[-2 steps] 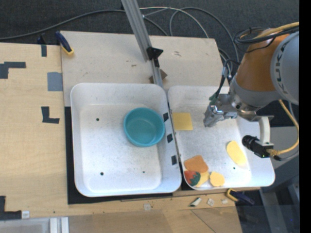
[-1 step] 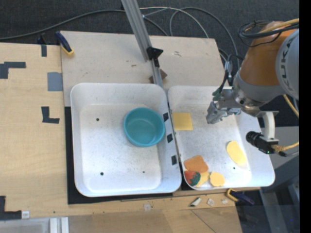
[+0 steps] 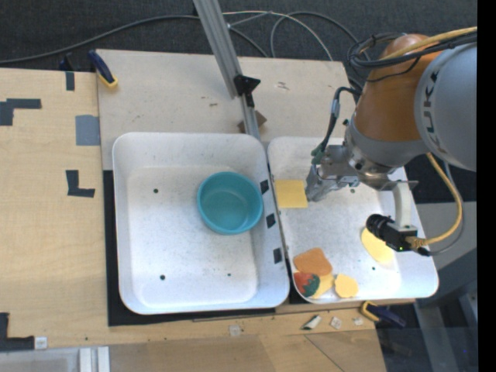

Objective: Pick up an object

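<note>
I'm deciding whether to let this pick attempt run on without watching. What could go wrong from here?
1. The yellow square lies flat against the right bin's left wall, right beside the gripper; a flat piece there may slip free, or the gripper may strike the wall.
2. The orange piece, round yellow piece and multicoloured piece crowd the bin's near corner, so a grasp there could nudge neighbours.

A grey metal pole slants across the tabletop up and left of the claw. Black cables trail behind it. Grey tape patches lie far left. A yellow-and-blue clamp sits at upper left.
</note>
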Action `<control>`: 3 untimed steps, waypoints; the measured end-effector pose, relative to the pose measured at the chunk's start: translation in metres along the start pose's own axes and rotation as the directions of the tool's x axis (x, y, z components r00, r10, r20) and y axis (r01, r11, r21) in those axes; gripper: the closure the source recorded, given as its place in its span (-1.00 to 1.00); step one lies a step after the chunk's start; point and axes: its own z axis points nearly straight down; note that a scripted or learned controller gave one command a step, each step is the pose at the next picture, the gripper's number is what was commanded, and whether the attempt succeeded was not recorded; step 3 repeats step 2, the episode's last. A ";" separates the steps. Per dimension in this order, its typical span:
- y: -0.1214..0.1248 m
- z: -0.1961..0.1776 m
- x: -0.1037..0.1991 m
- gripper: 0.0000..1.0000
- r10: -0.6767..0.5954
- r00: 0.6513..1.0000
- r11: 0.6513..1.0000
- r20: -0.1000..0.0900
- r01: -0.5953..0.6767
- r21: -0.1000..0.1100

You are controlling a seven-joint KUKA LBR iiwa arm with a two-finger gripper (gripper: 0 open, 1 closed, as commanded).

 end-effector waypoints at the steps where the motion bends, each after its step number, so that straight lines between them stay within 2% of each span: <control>1: -0.008 0.015 0.051 1.00 0.000 1.000 1.000 0.001 0.000 0.002; 2: -0.021 0.022 0.101 1.00 0.000 1.000 1.000 0.001 0.000 0.002; 3: -0.021 0.022 0.101 1.00 0.000 1.000 1.000 0.001 0.000 0.002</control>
